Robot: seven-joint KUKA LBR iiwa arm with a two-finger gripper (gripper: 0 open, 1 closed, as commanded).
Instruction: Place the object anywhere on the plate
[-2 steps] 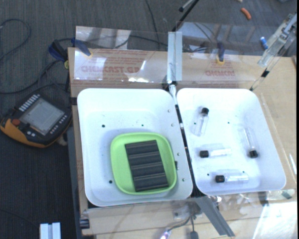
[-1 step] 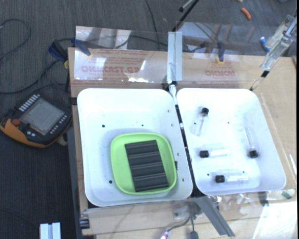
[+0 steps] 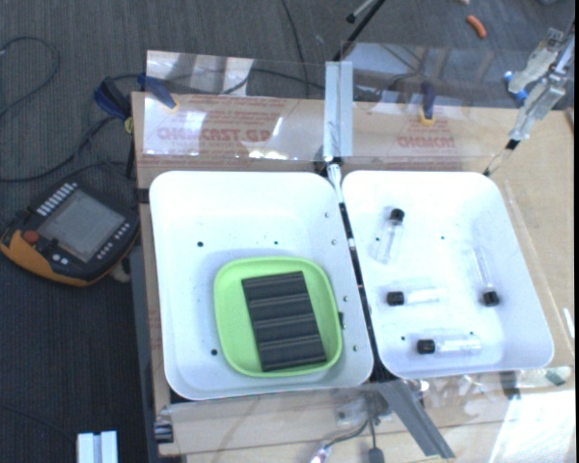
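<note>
Left bin (image 3: pixel 179 258): green plate (image 3: pixel 230 287) bears dark ridged block (image 3: pixel 284 320); right bin (image 3: pixel 521 258) holds four vials (image 3: pixel 390 232). Jaws' state: cannot tell.

One fixed camera looks steeply down from above the bench's near side, framing both white bins (image 3: pixel 174 258) centrally.

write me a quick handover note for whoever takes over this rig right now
Gripper: raised at the far right corner, over the bench beyond the right bin; nothing seen in it.
Things: four clear vials with black caps lie loose in the right bin. The green plate, carrying a dark ridged block, sits in the left bin.
Done: no vial on the plate.
Left: pick one vial, place it on the plate.
</note>
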